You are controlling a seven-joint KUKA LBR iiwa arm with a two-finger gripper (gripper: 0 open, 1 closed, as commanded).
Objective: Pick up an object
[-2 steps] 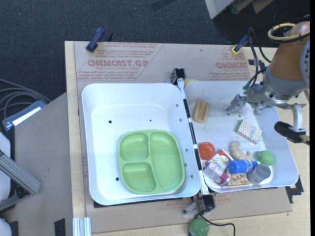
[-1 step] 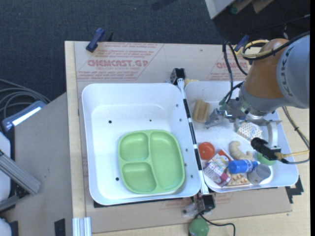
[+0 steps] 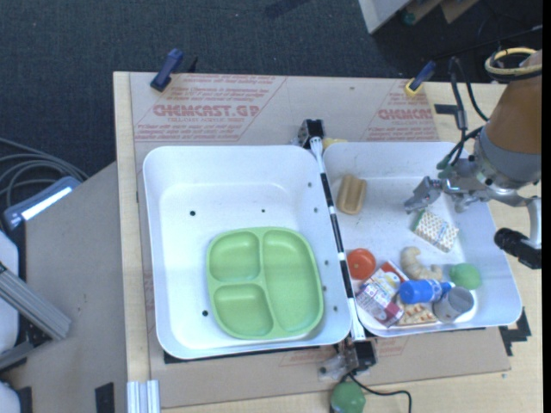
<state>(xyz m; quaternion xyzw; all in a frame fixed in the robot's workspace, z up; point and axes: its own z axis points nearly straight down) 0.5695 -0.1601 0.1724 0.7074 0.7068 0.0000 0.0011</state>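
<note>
The arm (image 3: 516, 119) comes in from the right and hangs over the far right part of the right bin (image 3: 508, 304). Its gripper (image 3: 430, 198) sits low over the bin floor, just beyond a small white packet (image 3: 435, 231) with a coloured print, which lies flat and just near of the fingertips. The jaws look spread, with nothing between them, though they are small and partly hidden by the wrist hardware. Far left in this bin lies a tan block (image 3: 351, 194), close to the wall shared with the left bin. The rest of the objects crowd the near end: an orange-red ball (image 3: 361, 261) by the shared wall, a crinkled wrapper (image 3: 376, 298) with red and white print just near of it, a pale knobbly piece (image 3: 416, 263) in the middle, a blue bottle (image 3: 420, 292) lying on its side and touching a grey cup (image 3: 456, 303), and a green ball (image 3: 466, 275) at the right, just beyond the cup. The left bin (image 3: 172, 188) holds a green tray (image 3: 263, 282) with three compartments, lying flat toward the near right. Both bins rest on a board (image 3: 215, 106) printed with red lettering.
</note>
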